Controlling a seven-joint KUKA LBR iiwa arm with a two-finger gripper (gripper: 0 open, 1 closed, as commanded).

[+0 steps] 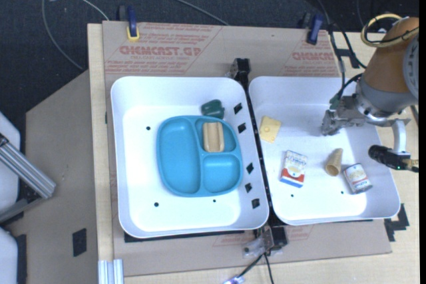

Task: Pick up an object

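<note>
Approach step: end effector [336,120] low in the right bin [313,206], nothing picked yet.
I cannot tell its opening. The cone [333,161] lies just nearer, can [357,177] beside it; next move calls for centring over one.

Divided tray [180,163] in left bin [133,143], carton [293,168], cone [333,160], can [357,177] in right bin [313,96]

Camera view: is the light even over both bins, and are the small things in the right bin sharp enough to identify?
In the camera view the light is soft and even; the left bin and right bin show faint shadows only, without strong glare. The blue tray is clear. The small carton, cone and can are slightly soft, their labels unreadable. The gripper looks blurred.
</note>
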